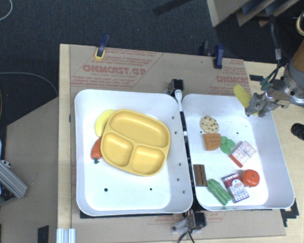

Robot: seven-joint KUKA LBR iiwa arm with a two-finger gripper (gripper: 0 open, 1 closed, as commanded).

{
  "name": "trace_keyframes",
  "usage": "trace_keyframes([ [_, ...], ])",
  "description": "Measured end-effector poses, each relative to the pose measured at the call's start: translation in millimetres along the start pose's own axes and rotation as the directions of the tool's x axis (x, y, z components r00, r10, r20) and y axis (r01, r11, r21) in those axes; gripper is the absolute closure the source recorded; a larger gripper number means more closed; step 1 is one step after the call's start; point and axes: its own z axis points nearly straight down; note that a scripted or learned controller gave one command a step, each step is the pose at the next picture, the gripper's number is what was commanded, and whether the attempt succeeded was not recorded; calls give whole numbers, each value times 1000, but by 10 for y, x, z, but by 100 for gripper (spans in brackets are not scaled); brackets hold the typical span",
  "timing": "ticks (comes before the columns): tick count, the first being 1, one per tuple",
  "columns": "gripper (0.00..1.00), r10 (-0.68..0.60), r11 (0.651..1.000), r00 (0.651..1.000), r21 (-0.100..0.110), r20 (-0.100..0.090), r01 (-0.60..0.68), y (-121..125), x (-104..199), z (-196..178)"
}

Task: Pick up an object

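The counter (145, 66) carries two white bins side by side, and the right bin (273, 151) serves as the landmark here. The gripper (259, 107) hangs over that bin's far right corner, at the end of the grey arm (298, 76) that comes in from the right; whether it is spread or pressed together cannot be told, and nothing is seen pinched in it. Just left of the gripper, at the bin's far rim, lies a yellow banana (241, 94). Inside the bin, toward its left side, sits a round cookie (209, 124), with an orange wafer (212, 141) just below it and a green piece (227, 145) touching the wafer's right side. A pink and white packet (243, 153) lies just right of the green piece. Nearer the front rim are a red tomato (251, 177), a red box (236, 187) beside it, a green pickle (218, 191) at the box's left, and a brown chocolate bar (199, 175) close to the bin's left wall. Left of the right bin, the left bin (86, 191) holds a yellow divided tray (135, 142), tilted, with a yellow fruit (102, 121) showing at its far left edge and a red pepper (96, 150) just below that, against the tray's left side.
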Motion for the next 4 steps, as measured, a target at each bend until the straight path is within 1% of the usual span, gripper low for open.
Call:
trace_keyframes([
  [1, 100, 0, 1000, 1000, 3, 0, 0, -17, 633, 47],
  [2, 100, 0, 1000, 1000, 3, 0, 0, 9, 1130, 169],
  [3, 100, 1, 1000, 1000, 2, 0, -1, -50, 1628, 67],
  [4, 100, 1, 1000, 1000, -1, 2, -1, 96, 2086, 148],
])
